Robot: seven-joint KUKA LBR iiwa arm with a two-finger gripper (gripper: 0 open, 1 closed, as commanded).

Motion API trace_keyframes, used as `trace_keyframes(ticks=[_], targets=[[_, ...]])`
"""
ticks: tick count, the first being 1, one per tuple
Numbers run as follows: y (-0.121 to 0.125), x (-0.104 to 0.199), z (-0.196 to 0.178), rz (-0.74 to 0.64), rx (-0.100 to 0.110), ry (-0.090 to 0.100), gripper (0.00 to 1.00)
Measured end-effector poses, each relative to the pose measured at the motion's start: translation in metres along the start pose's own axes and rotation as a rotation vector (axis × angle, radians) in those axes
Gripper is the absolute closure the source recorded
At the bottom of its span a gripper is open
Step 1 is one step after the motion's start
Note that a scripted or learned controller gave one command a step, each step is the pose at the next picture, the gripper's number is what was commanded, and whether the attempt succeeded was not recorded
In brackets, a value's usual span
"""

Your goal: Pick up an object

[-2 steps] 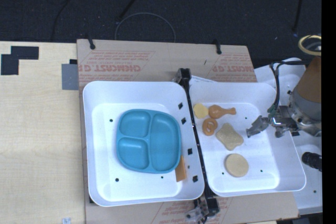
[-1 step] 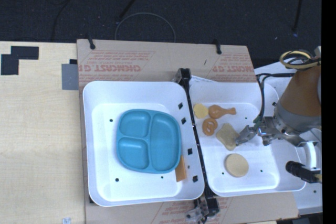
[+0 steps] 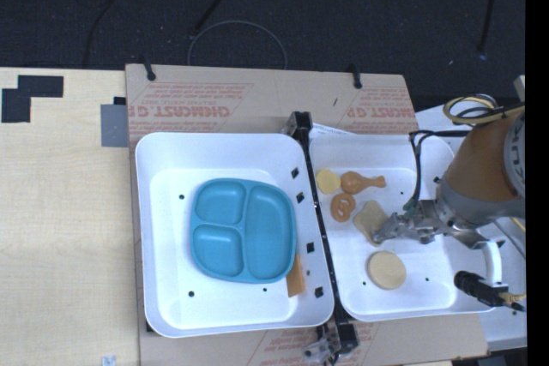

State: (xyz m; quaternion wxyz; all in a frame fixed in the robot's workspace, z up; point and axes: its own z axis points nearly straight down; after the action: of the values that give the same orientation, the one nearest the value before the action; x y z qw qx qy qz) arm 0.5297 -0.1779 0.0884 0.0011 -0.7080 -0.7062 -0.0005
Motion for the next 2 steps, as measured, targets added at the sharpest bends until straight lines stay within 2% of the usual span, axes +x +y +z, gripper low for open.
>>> trace_keyframes(ticks=[1, 2], targets=[[0.001, 0.000, -0.013, 0.003, -0.003, 0.003, 1.00], [-0.005, -0.002, -0.057, 0.002, -0.001, -0.002, 1.00]])
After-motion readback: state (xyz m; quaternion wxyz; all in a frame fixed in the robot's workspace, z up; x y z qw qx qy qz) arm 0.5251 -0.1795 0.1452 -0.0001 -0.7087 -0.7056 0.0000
